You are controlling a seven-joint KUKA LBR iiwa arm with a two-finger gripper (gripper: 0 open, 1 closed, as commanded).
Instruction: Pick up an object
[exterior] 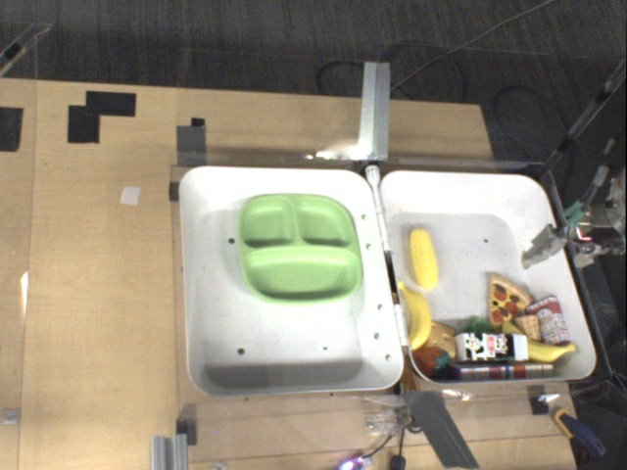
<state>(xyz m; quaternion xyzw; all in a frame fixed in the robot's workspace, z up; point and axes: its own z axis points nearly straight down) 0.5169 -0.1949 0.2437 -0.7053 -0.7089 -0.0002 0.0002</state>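
Item one, my likeliest pick: one yellow plastic corn cob [422,258], lying alone on bare floor in the centre-left of the right-hand white bin [460,199], clear of its neighbours. I judge it light, stiff and a little slippery over its ribbed skin; I would take it across its short width at mid-length, where the fingers have room on both sides. Item two: two yellow toy bananas, one curved banana [417,318] along the bin's left wall just below the cob, the other banana [551,352] at the lower right corner; both look light and rigid but crowded. Item three: one triangular toy pizza slice [506,302], flat, probably hard to get under. Item four: one small black-and-white carton [491,346] in the lower pile, touching other small pieces I cannot identify. Item five: one small red-and-white packet [547,317], right of the pizza. Item six: one pale green three-compartment plastic plate [298,246], centred in the left-hand white bin [211,292], which holds nothing else I can see. Item seven: the gripper [547,245], at the right edge of the frame over the right bin's right rim, above the pizza slice; nothing is visibly between its fingers, and I cannot tell whether they are parted or closed.
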